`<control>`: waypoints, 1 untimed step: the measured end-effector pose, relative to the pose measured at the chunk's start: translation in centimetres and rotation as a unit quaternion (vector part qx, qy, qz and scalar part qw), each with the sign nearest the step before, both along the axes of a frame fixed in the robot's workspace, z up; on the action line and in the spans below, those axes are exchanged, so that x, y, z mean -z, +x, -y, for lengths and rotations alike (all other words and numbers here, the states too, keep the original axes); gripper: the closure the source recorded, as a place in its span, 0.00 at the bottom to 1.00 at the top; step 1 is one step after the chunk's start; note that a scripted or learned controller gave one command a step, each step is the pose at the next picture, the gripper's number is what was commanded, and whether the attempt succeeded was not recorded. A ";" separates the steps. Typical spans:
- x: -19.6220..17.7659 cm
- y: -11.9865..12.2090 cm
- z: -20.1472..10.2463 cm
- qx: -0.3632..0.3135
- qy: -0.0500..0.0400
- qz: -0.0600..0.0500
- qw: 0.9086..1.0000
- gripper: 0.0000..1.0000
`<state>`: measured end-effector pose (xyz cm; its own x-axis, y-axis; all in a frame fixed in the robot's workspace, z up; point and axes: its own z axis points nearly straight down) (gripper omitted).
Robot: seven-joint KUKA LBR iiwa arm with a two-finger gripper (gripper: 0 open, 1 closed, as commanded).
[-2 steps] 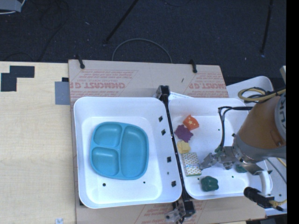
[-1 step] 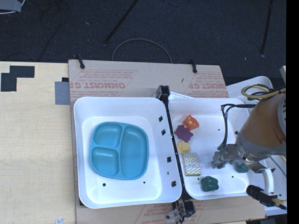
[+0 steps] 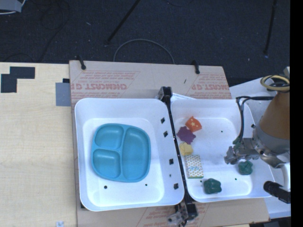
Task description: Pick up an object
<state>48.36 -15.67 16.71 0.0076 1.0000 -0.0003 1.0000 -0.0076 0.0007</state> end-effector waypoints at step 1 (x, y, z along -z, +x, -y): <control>-4.7 -0.4 0.9 0.000 0.000 0.001 1.000 1.00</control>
<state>47.93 -16.55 21.42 0.0083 1.0000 -0.0007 1.0000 -0.0083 0.0017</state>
